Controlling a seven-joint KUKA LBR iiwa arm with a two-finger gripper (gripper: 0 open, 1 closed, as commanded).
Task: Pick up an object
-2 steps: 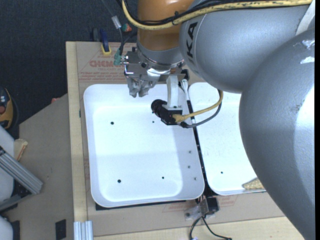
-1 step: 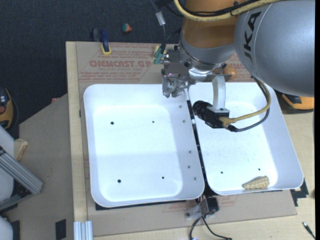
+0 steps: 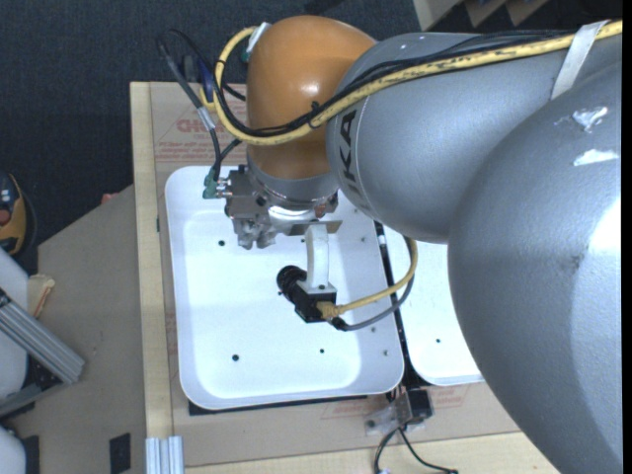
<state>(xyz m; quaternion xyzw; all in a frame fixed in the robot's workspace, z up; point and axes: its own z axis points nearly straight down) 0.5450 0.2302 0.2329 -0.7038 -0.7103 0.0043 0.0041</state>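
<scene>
My gripper (image 3: 253, 233) hangs low over the far part of the left white bin (image 3: 212, 363), close to its back wall. It points down at the bin floor, and the orange band (image 3: 296, 77) and wrist hide what lies right beneath it. I see nothing that I can make out between its fingers. Small dark dots mark the white floor of the bin around it.
The big grey arm (image 3: 494, 166) crosses from the right and covers most of the right bin (image 3: 439, 358), of which a near-left strip shows. The tan bench top (image 3: 150, 265) frames the bins. Cables loop at the wrist and near the front edge (image 3: 405, 423).
</scene>
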